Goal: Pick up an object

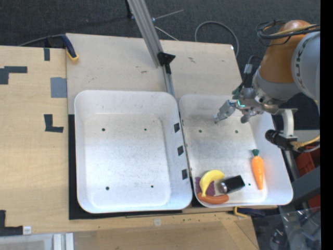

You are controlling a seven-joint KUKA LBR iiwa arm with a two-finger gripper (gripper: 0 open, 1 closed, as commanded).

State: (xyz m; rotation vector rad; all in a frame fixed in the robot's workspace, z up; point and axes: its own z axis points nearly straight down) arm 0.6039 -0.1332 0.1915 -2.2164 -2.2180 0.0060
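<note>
Nearest the bottom edge of the frame, in the lower corner of the right bin [270, 191], a small cluster lies bunched together: a yellow banana [209, 179] curled over a red sausage-like piece [213, 198], with a black block [232, 184] touching them on the right. Just right of that cluster, apart from it, a carrot [257, 172] lies with its long axis running nearly up-and-down the frame, green top toward the upper end, orange tip pointing at the bottom edge.

Farther up, over the upper part of the same bin, the gripper [235, 111] hangs off the arm [285, 66] that comes in from the right. Its fingers are spread apart with nothing between them. They look tilted toward the left of the frame rather than pointing straight down.

The relation that matters: every candidate lies below the gripper in the frame, toward the near rim. The carrot sits down and slightly right of the jaws; the cluster sits down and slightly left. My judgement is that the carrot is the cleaner target, since it lies alone, and the jaws would want to close across its narrow width, so across the frame's left-right direction.

The left bin [125, 150] holds nothing I can make out beyond specks and small dark dots.
</note>
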